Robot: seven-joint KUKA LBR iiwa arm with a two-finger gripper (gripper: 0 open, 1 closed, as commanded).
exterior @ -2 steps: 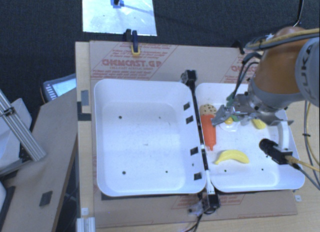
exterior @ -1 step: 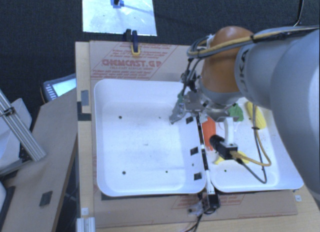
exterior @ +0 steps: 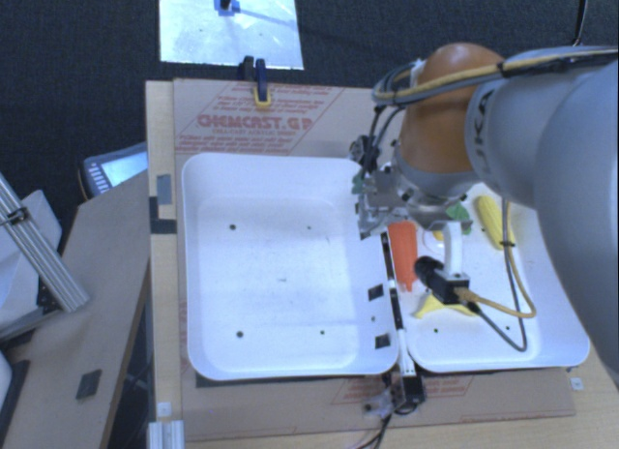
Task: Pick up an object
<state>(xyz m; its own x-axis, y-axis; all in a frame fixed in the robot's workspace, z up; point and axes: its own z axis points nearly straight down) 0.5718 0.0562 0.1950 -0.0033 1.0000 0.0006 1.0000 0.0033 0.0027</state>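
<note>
Pincer [exterior: 411,229] found low over right bin [exterior: 556,341], poised above orange carrot-like piece [exterior: 402,254], presumably for a grasp. Spread or pressed together: could not tell. Yellow corn [exterior: 489,217] lay just beside.

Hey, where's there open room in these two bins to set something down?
The left bin offers a broad bare floor from wall to wall. The right bin is crowded: the gripper, orange object and yellow items cluster near the divider.
</note>
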